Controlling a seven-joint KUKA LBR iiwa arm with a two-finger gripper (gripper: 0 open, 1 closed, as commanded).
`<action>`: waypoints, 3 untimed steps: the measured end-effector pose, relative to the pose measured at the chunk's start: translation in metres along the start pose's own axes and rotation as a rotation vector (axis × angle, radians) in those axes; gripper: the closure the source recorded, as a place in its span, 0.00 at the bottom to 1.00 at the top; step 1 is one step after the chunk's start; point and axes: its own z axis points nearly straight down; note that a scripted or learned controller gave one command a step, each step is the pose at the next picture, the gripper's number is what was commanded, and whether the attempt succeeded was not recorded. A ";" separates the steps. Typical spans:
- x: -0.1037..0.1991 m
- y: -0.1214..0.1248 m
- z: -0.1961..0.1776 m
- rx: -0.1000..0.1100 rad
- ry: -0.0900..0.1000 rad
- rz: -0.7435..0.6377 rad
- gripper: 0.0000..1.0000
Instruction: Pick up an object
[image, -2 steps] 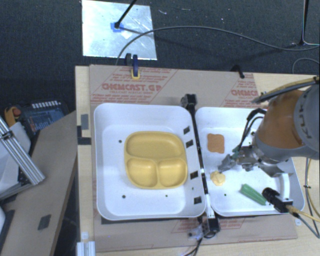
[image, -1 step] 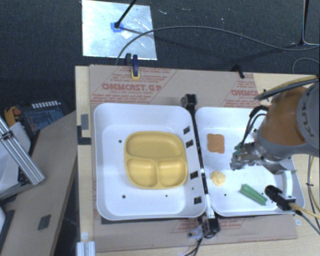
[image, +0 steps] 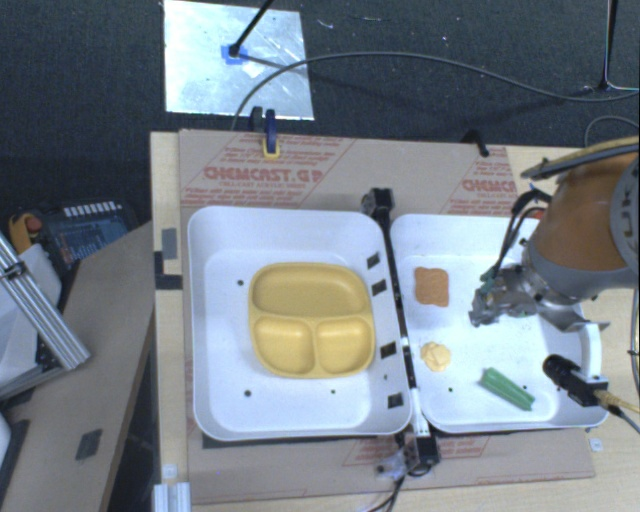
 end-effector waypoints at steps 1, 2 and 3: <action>0.000 0.002 -0.025 0.002 0.000 0.000 1.00; 0.052 0.003 -0.040 0.003 0.002 -0.005 1.00; 0.101 0.000 -0.050 0.003 0.002 -0.005 1.00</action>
